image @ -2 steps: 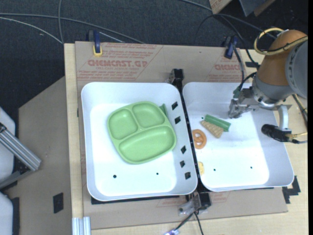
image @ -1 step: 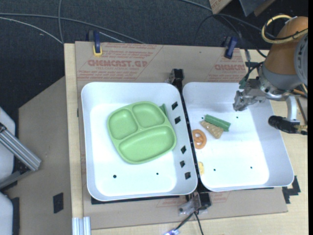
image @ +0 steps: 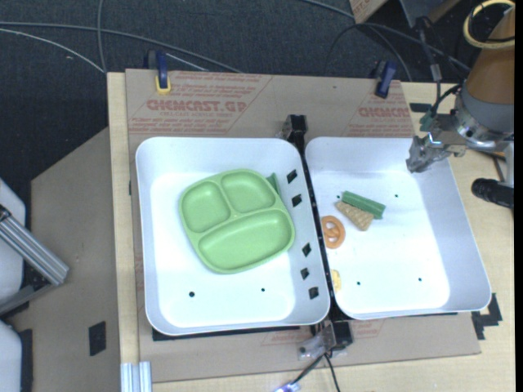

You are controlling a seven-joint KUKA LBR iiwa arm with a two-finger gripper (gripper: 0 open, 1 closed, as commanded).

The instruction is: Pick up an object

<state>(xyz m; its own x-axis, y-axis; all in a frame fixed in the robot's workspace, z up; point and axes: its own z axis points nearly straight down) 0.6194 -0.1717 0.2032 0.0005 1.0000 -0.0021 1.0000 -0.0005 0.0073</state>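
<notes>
While the small objects (green rectangular block, tan wedge, orange pretzel-shaped piece) lie clustered in the right white bin, the end effector hovers over its far right rim. Nothing sits in its grasp; whether it is released or clenched I cannot tell.

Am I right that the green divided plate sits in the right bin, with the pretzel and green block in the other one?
Not quite. The camera view shows the green divided plate in the left bin, not the right. The pretzel and green block do lie in the other one, the right bin.
</notes>
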